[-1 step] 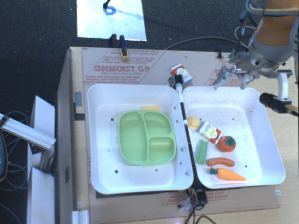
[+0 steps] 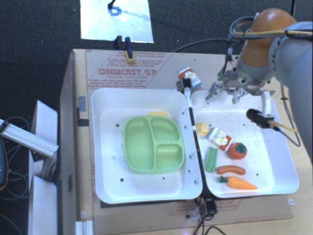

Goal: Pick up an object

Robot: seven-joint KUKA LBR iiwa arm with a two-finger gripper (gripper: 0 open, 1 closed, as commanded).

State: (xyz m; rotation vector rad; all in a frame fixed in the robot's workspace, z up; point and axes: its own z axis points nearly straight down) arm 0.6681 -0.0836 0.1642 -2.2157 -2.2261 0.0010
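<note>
From the overhead camera: two-finger metal gripper (image 2: 224, 93) hanging spread and unladen over the far edge of the right-hand shallow white plastic bin (image 2: 286, 165), with the small red-and-white carton (image 2: 219, 138) lying nearer the camera, long axis slanted.

Toy foods (image 2: 231, 159) loose in right bin (image 2: 286, 173).

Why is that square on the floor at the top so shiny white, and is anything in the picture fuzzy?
In the camera view, the shiny sheet on the dark floor catches glare and looks washed out; the two white bins are bright too; the arm's orange band looks a bit soft, while the green tray and tomato look sharp.
</note>
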